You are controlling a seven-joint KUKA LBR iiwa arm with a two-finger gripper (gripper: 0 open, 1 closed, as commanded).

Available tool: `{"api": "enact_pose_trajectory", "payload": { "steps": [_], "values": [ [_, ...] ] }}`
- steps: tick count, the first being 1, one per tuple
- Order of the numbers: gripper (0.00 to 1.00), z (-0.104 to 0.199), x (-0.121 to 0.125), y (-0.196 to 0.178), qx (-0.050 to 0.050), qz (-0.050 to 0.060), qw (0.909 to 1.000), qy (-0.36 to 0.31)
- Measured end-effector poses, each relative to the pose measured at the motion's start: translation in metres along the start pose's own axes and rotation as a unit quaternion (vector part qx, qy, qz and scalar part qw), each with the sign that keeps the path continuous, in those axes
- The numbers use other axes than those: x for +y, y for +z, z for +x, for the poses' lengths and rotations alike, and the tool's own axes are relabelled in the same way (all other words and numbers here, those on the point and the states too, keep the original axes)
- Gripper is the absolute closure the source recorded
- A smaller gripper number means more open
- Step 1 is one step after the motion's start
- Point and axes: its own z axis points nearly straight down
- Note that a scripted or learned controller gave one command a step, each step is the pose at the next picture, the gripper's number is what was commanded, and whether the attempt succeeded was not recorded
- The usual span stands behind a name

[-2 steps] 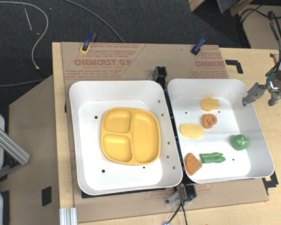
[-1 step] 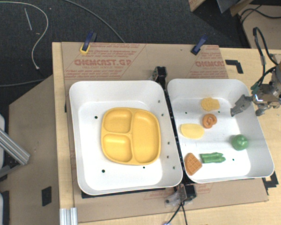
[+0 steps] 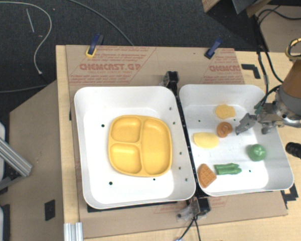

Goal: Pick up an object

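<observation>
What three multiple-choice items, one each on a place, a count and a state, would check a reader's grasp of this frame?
1. Where does the yellow divided plate lie?
A. In the left bin
B. In the right bin
C. On the dark floor

2. How many green items lie in the right bin?
A. None
B. Two
C. Five

3. What is between the fingers of the gripper?
A. The yellow plate
B. The waffle piece
C. Nothing

Answers:
1. A: the plate sits in the middle of the left bin.
2. B: a round green item and a long green item show there.
3. C: the gripper's fingers are spread above the bin floor, close to the brown round item, with no item between them.
</observation>
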Motion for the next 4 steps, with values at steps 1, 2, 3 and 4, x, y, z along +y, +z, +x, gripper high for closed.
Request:
{"api": "enact_pose_trajectory", "payload": {
  "steps": [1,2,3,4],
  "values": [
    [0.00,0.004,0.000,0.063,0.000,0.000,1.0000,0.000],
    [1.00,0.003,0.003,0.048,-0.001,-0.004,1.0000,0.000],
    [1.00,0.009,0.004,0.003,-0.003,-0.006,1.0000,0.000],
    [1.00,0.005,0.013,-0.059,-0.004,-0.008,1.0000,0.000]
  ]
}}
